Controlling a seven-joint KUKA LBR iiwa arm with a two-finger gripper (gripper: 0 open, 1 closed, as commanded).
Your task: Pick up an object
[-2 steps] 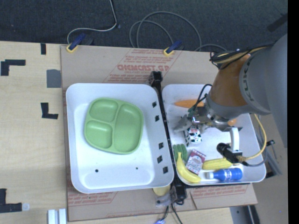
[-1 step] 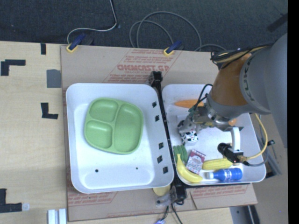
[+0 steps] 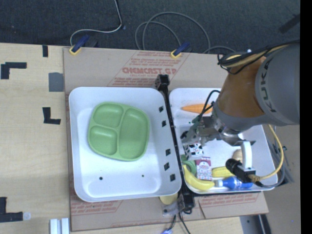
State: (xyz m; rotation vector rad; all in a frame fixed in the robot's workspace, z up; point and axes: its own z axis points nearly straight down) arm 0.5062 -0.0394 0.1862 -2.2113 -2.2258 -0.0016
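The right bin [image 3: 177, 97] holds several small objects: an orange carrot [image 3: 193, 108] at the back, a black-and-white spotted piece [image 3: 195, 149], a pink-and-white carton [image 3: 204, 168], a yellow banana [image 3: 201, 182], a green piece [image 3: 188, 165] and a blue item [image 3: 233, 183] along the front. My gripper [image 3: 195, 134] hangs low over the bin's left part, just above the spotted piece. The bulky grey and orange arm [image 3: 253, 91] covers much of the bin behind it.
The left bin [image 3: 80, 130] holds a green divided plate [image 3: 118, 131]. A black divider [image 3: 167, 126] runs between the bins. Both bins rest on a cardboard sheet [image 3: 131, 67] on the wooden bench, with cables looping at the back.
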